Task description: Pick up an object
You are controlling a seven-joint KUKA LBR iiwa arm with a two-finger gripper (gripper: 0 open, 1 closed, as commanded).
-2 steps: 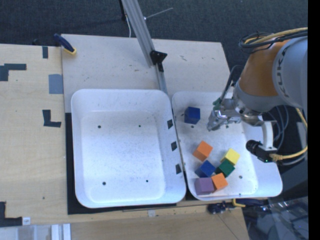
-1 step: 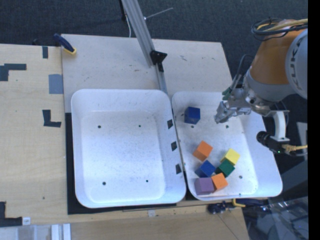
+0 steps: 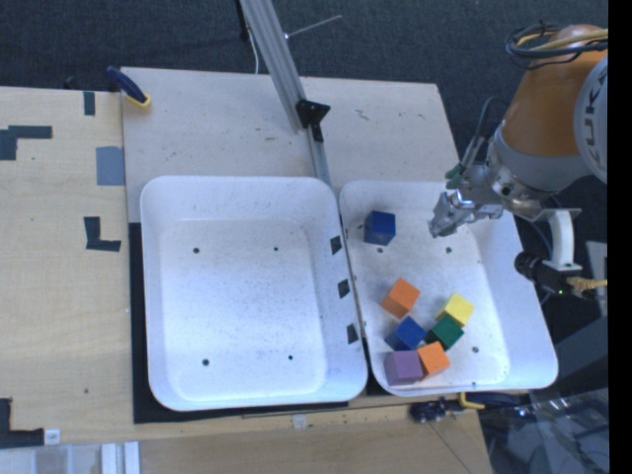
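I reach in from the right, wrist bent down, my gripper [image 3: 444, 221] poised over the right bin's [image 3: 513, 349] upper part; I can't tell how it is set. A dark blue cube [image 3: 379, 227] sits just beside it, and the other cubes [image 3: 427, 336] cluster nearer the bin's front.

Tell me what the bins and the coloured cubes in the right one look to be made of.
Left bin and right bin: probably moulded plastic, white, smooth with a faint sheen, rounded rims; dark specks look like scuffs or dirt.
Cubes, such as the blue one and the yellow one: solid matt colours, crisp edges; painted wood, foam or plastic, cannot tell which.
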